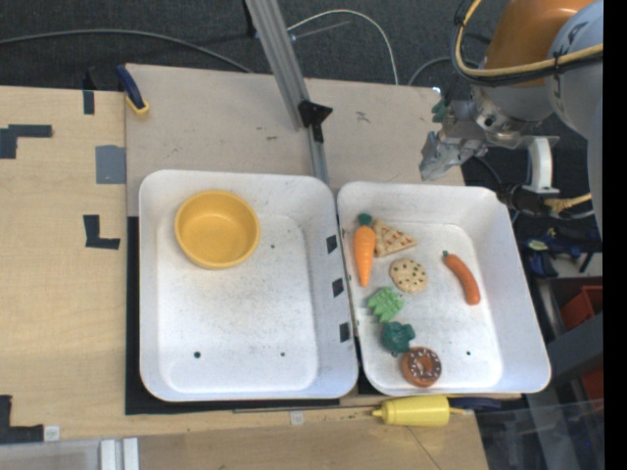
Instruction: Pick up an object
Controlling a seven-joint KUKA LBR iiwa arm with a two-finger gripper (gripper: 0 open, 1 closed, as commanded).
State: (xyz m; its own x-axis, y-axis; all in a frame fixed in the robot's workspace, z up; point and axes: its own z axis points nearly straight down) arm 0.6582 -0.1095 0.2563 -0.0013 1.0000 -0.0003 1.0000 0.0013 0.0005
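The pincer is parked off the right bin's far rim, nothing gripped; whether it is released or clenched cannot be told. Toys are clustered in that bin for picking. The sausage is seen nearest, at six o'clock; the carrot at seven.

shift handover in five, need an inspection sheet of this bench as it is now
surface: two white bins side by side on a tan bench.
job's things: right bin holds carrot, waffle piece, cookie, sausage, two green pieces, donut; left bin holds yellow bowl.
clutter: yellow bottle at the front edge.
grippers: gripper above the right bin's back rim, nothing seen held.
cables: thin cables behind the bench.
surroundings: slanted metal post.
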